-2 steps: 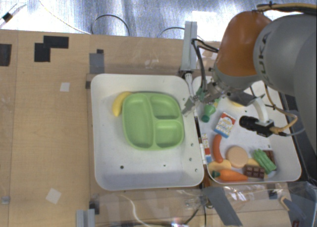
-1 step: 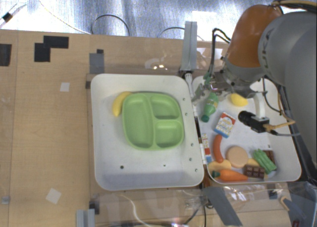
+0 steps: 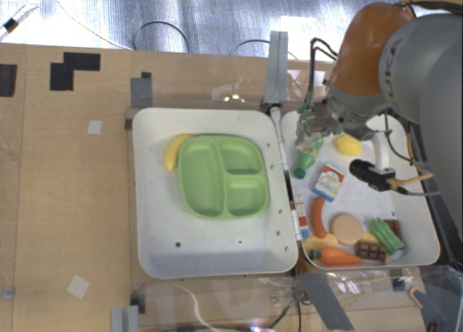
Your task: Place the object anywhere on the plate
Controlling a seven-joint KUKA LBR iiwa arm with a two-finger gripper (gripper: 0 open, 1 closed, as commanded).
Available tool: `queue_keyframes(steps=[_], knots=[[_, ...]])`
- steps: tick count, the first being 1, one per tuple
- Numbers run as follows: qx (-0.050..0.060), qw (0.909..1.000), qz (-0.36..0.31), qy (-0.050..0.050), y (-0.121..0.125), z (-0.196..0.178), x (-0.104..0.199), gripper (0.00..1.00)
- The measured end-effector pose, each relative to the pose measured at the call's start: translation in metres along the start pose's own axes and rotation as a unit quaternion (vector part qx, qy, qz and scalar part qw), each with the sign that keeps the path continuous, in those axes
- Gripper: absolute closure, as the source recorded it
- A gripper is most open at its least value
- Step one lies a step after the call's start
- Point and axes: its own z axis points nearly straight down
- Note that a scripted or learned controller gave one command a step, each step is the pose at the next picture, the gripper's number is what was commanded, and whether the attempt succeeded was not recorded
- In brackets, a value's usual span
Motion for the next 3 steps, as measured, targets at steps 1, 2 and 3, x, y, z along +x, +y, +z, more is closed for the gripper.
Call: queue_keyframes(steps=[1,2,3], knots=[[-0.001,0.9372,-0.349,0.001,-0.027,0.012,0.03,1.0],[-0.002,0.9339,-0.357,0.0,-0.121,-0.032,0.048,1.0],[-0.002,0.9277,-0.373,0.001,-0.031,-0.051,0.11,1.0]])
